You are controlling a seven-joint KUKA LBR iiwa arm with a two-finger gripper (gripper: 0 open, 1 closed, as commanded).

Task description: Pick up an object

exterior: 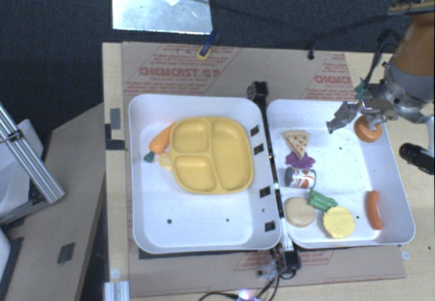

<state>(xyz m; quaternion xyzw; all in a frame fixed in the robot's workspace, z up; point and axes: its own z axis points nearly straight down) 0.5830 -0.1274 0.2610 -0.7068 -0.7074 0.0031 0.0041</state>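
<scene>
The gripper (353, 118) is seen over the right bin (391, 157), just beside an orange toy (369, 131); its grip cannot be told.

Robotics laboratory bench. Two white bins (204, 242) rest on a cardboard-covered bench (183, 68). Aluminium framing (24, 157) stands at left.

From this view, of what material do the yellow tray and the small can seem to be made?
The yellow tray looks like moulded plastic: uniform colour, soft sheen, rounded compartments. The small can lies on its side in the right bin; its pale end hints at metal, but it may be a plastic toy.
</scene>
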